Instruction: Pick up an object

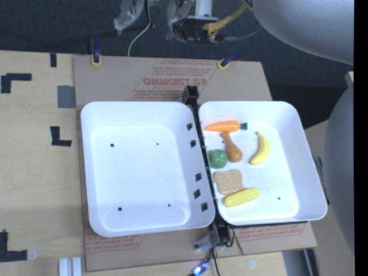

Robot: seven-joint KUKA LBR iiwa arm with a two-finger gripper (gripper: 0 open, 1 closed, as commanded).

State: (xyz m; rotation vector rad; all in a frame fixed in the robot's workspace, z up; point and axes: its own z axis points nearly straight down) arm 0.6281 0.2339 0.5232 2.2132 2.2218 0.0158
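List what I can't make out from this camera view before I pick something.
- Gripper: at the top edge, small and cluttered; its state is unclear.
- Brown item: the carrot crosses its top end; identity unclear.
- Green object: too small to identify.

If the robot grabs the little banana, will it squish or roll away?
The banana looks like a shiny plastic toy, so it is probably stiff and light, not squishy. Its smooth skin might slip a bit. It lies curved and flat in the right bin, apart from the other toys, so it would more likely slide or spin than roll.
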